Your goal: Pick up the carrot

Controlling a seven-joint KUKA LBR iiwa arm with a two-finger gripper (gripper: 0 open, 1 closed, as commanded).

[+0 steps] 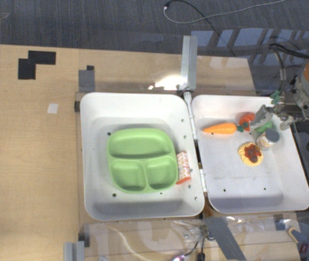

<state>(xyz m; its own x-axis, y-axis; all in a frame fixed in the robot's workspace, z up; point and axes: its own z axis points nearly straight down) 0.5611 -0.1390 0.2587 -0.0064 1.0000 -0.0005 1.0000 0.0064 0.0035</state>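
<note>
Gripper [270, 121] poised low over the right-hand shallow white bin [285, 194], two grey fingers spread apart, nothing between them. Approach step by the look of it, grasp not yet made. Just beyond the fingertips, away from the arm: small red toy piece [246, 118], then the orange plastic carrot with green top [221, 128], lying flat on the bin floor. Close beneath: round yellow pizza-like toy [251, 154]. Next move probably a short reach across the red piece, then closing across the carrot's body.
</note>
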